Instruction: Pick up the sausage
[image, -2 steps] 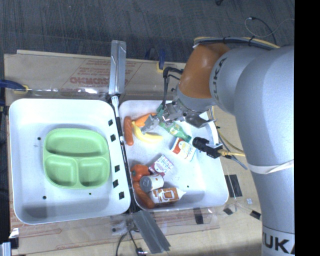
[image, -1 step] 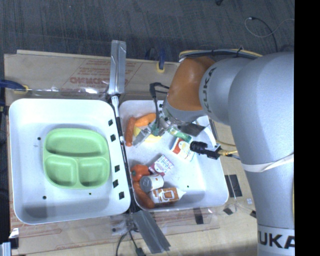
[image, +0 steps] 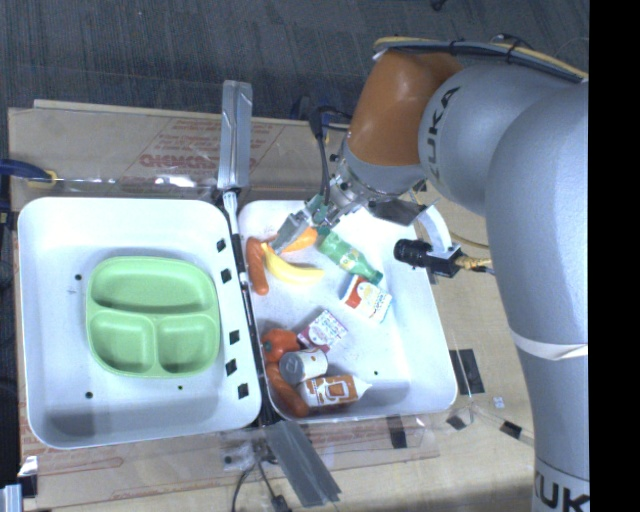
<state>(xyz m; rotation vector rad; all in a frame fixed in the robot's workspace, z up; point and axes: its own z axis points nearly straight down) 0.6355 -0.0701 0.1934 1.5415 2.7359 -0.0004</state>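
The sausage (image: 258, 266) is a reddish-orange stick lying lengthwise along the left wall of the right bin (image: 425, 330). A yellow banana (image: 291, 268) lies just to its right. My gripper (image: 298, 232) hangs low over the upper left part of that bin, just above and to the right of the sausage's far end and over the banana's top. A small orange piece (image: 304, 240) shows right at the gripper's tip. I cannot make out whether it is gripped.
A green bottle (image: 350, 255), a white carton (image: 367, 299), a small packet (image: 326, 328), a can (image: 297, 365), a small bottle (image: 330, 390) and orange items (image: 280, 343) share the right bin. The left bin (image: 40, 300) holds a green divided plate (image: 154, 315).
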